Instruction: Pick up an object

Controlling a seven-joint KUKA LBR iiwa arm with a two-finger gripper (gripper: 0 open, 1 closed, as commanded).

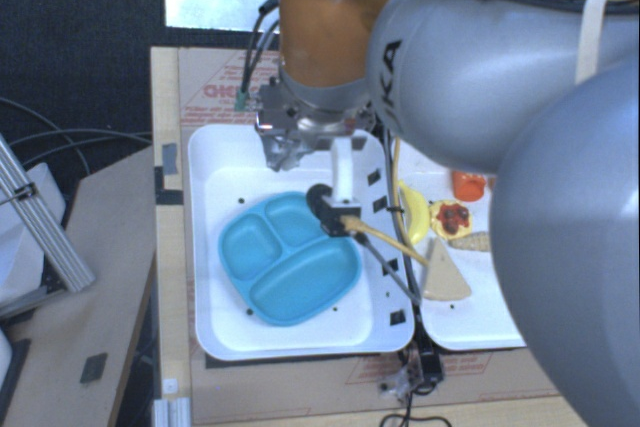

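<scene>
The counter (120, 245) carries 2 bins on cardboard (300, 377); the red print along the cardboard's near edge is too small to read.

In the left bin (205, 315) a blue plate (290, 265) with 3 compartments lies flat on the floor, nothing in it. It is the nearest candidate for the pick, and it looks untouched. In the right bin (480, 327) lie a pale wedge (445, 277), a banana (412, 215), a red piece (455, 217) and, farther back, an orange piece (467, 185).

The gripper (285, 150) hangs over the far side of the left bin, just beyond the plate's far edge. I cannot tell whether it is open or shut, and nothing shows in it. So I judge the pick not yet made: descent, grasp and lift are all left.

The arm (470, 65) shows the letters "KA". Beyond the bins, the cardboard's red print is blurred and unreadable.
</scene>
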